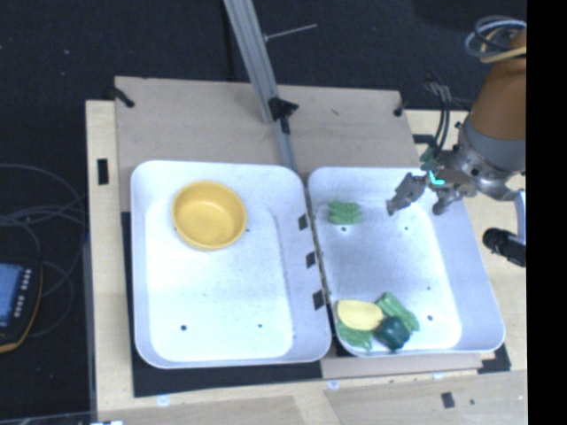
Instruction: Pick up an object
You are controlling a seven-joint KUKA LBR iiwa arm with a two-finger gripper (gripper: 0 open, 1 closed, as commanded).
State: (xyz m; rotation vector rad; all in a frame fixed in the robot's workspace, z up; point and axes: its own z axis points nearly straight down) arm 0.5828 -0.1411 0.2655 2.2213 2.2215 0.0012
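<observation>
So my tool hangs over the upper right part of the right shallow white plastic bin, coming in from the right on the grey arm with the orange band. The two fingers are spread apart, one dark finger angled down-left and the other off to its right, and there's nothing between them. Closest thing to grab is a small light green crinkly object, lying on the bin floor near the upper left corner of that right bin, left of my tool and clearly apart from it. Down in the bottom left corner of the same bin there's a little pile: a pale yellow rounded lump, a bright green elongated piece just right of it, and a dark teal chunky object below those two, all three bunched up and touching or close to it, can't quite tell which overlaps which. Those are well away from my tool. The left shallow white bin has a yellow round plastic bowl sitting upright in its upper left area. Both bins sit side by side on a light tan wooden surface, with a grey metal rail slanting down from the top toward the gap between the bins.
</observation>
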